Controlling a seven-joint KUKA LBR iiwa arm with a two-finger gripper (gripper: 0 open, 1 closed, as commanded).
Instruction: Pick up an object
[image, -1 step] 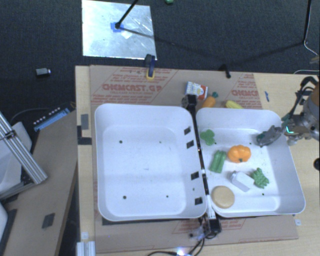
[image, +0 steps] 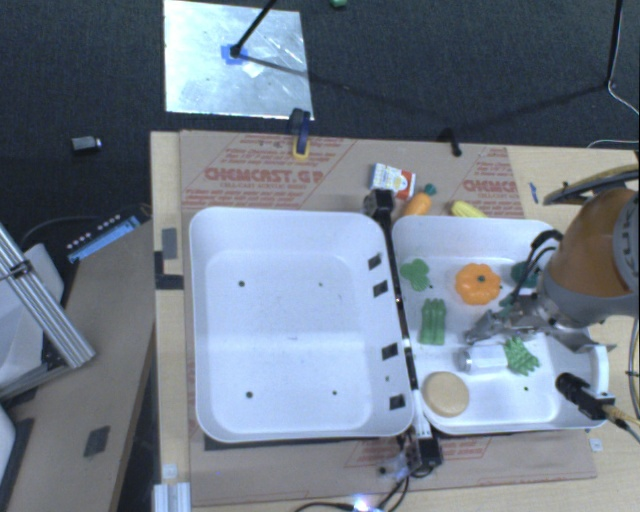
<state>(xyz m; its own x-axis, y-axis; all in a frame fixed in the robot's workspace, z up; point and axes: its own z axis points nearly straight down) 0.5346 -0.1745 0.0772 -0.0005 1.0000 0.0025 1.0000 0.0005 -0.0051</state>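
Arm enters from right; hand (image: 492, 327) low in right bin (image: 500, 408), among the toy food. Cannot tell its state. Nearest candidates: green leafy piece (image: 520, 355) and orange pumpkin (image: 477, 283), both just beside it. Nothing visibly held. Left bin (image: 290, 225) adjacent on the table.

Grey arm (image: 590, 300), orange band, black cable, metal tool (image: 478, 333)

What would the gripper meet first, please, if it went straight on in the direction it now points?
The gripper points left across the right bin. The green asparagus-like bundle looks first in line, with the divider between the bins beyond it. Height is unclear, so it might pass above.
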